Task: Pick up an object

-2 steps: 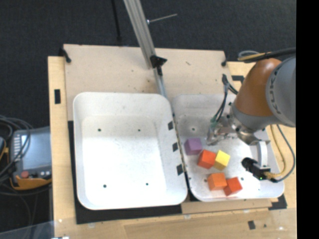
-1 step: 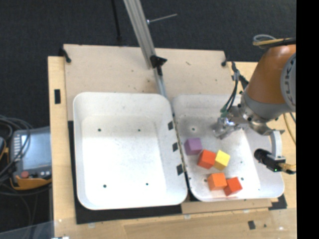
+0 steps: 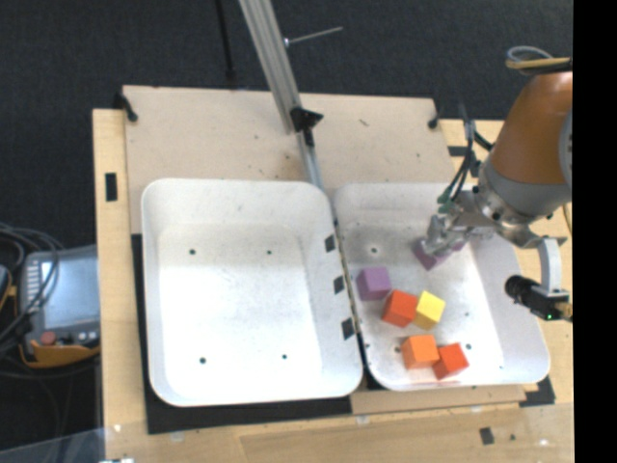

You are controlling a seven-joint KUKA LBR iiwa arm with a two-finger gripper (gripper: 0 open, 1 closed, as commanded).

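A purple block (image 3: pixel 426 255) is lying tilted in the upper middle of the right bin (image 3: pixel 511 350), and the gripper (image 3: pixel 442 238) is sitting right over its upper end; whether the fingers are closing on it cannot be told. Below it, a second purple cube (image 3: pixel 374 282), an orange-red cube (image 3: pixel 399 308), a yellow cube (image 3: pixel 430 309), an orange cube (image 3: pixel 418 351) and a red cube (image 3: pixel 450 360) are clustering. The left bin (image 3: pixel 174 210) is lying beside.

My arm's glossy orange band (image 3: pixel 535 128), matt white plastic bins (image 3: pixel 241 201), matt blocks (image 3: pixel 400 308) like foam, pale raw-wood bench (image 3: pixel 231 133), ribbed metal rail (image 3: pixel 270 51).
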